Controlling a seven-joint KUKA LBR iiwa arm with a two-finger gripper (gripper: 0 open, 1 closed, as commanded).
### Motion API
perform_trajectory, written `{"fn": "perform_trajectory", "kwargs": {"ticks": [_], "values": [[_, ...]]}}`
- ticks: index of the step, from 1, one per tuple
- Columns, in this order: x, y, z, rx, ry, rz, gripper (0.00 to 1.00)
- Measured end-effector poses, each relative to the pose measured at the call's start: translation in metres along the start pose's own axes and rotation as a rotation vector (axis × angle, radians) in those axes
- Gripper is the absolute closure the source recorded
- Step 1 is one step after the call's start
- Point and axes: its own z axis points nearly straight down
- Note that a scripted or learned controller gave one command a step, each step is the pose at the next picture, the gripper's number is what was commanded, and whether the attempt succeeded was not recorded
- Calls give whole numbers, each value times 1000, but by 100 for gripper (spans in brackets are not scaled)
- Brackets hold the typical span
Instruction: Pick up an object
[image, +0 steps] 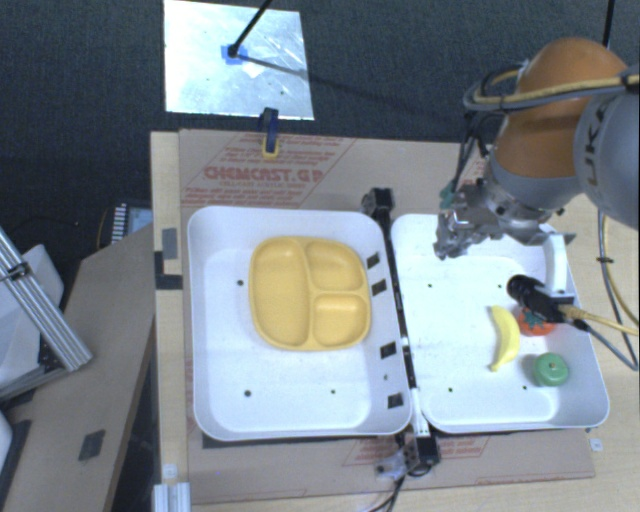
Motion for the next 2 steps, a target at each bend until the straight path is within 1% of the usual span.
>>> {"fn": "perform_trajectory", "kwargs": {"ticks": [1, 2], "values": [[56, -15, 3, 1, 0, 0, 100], [107, -13, 9, 0, 0, 0, 100]]}}
